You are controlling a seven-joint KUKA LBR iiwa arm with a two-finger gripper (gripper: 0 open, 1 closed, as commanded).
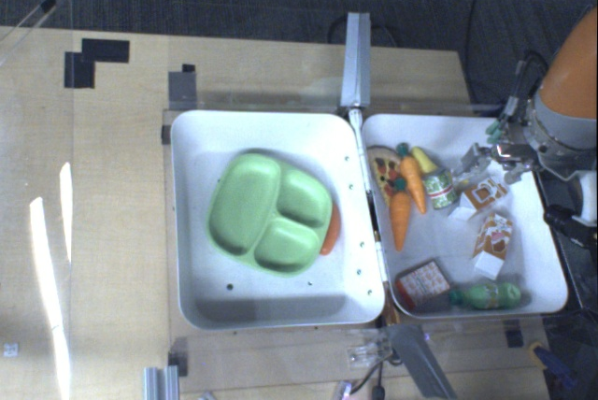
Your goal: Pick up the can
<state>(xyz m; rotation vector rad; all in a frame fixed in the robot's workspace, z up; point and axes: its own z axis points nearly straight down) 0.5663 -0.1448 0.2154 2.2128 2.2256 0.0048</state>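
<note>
The can (441, 191) is small, with a green and red label, and lies tilted in the middle of the right bin (551, 295). It rests just right of two orange carrots (402, 202) and below a yellow piece (422, 160). My gripper (474, 162) reaches in from the upper right. It hovers a short way up and to the right of the can, and nothing can be seen held in it.
The right bin also holds a pizza slice (381, 166), two small brown-and-white cartons (492, 235), a dark flat box (425, 281) and a green bottle (486, 296). In the left bin (196, 295) a green divided plate (269, 213) covers part of a carrot (331, 235).
</note>
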